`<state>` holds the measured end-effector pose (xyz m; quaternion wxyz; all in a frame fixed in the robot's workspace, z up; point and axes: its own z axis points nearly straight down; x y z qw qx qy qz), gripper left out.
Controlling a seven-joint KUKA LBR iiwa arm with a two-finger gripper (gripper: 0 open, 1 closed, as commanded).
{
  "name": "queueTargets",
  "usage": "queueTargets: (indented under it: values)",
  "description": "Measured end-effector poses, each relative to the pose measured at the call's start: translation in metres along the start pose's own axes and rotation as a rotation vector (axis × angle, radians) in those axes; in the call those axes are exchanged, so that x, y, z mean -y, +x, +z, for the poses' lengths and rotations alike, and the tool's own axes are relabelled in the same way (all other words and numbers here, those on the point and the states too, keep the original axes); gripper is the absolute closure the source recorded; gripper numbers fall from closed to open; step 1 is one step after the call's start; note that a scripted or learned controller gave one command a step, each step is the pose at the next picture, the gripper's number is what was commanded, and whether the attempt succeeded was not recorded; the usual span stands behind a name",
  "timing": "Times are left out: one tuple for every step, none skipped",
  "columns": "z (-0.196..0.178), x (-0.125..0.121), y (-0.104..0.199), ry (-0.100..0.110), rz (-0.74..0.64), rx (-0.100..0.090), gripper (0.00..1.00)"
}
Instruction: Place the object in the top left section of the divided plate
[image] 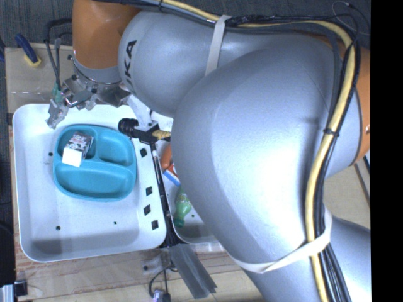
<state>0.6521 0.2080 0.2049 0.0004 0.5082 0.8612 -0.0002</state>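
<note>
Looks done — object [77, 147] sits in the plate's [101, 184] top-left section, in the left bin [38, 231]; gripper [58, 109] above the plate's top-left edge, slightly open, holding nothing — only retreat left.

Bright, even overhead light w/ soft glare on the big grey metal arm [264, 143]; faint shadows in the shallow white bin [31, 231]; slight blur throughout.

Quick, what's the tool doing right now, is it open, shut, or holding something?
Tool: hangs over the upper left rim of the white bin; open or shut cannot be told. A small object lies in the blue divided plate.
</note>
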Motion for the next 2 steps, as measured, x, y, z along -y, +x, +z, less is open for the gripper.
queueTargets:
  values:
    - [0.0000,0.0000,0.0000,0.000,0.000,0.000,0.00]
    - [0.0000,0.0000,0.0000,0.000,0.000,0.000,0.00]
